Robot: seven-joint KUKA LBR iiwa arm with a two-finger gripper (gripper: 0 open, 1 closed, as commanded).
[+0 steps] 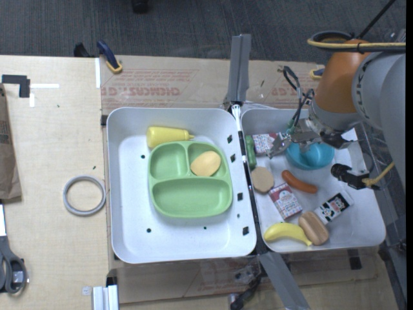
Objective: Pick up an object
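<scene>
The blue bowl [313,157] sits toward the far side of the right bin [369,232], and we place everything else from it. The end effector [282,145] hangs just to the view's left of the bowl, close above its rim. We cannot tell whether it is spread or pressed together, and we see nothing held in it.

Just beyond it, farther left from the bowl, lies a pink-and-white packet [262,143]. A slim green thing [250,152] lies against the bin wall past that. Nearer the camera than the bowl lies a red sausage [301,182], almost touching the bowl's front. To the near left of the bowl we see a round tan biscuit [262,179] and a small red-and-white carton [285,201]. Toward the near right is a black-and-white carton [333,206]. Farthest from the bowl on the near side, a banana [284,232] and a bun [314,228] touch each other. These crowd the bowl on its left and near sides.

Well to the left of the bowl, in the left bin [129,228], lies a green divided plate [187,199]. A pale yellow lump [206,163] sits in the plate's compartment nearest the bowl, and a yellow object [168,135] lies just behind the plate. Farther left again, a ring of tape [84,194] and scissors [10,273] lie on the surface [51,141].

The arm [384,89] comes in from the right, behind and above the bowl. Its orange band [339,82] stands over the bowl's far side, and the wrist slants down and leftward.
</scene>
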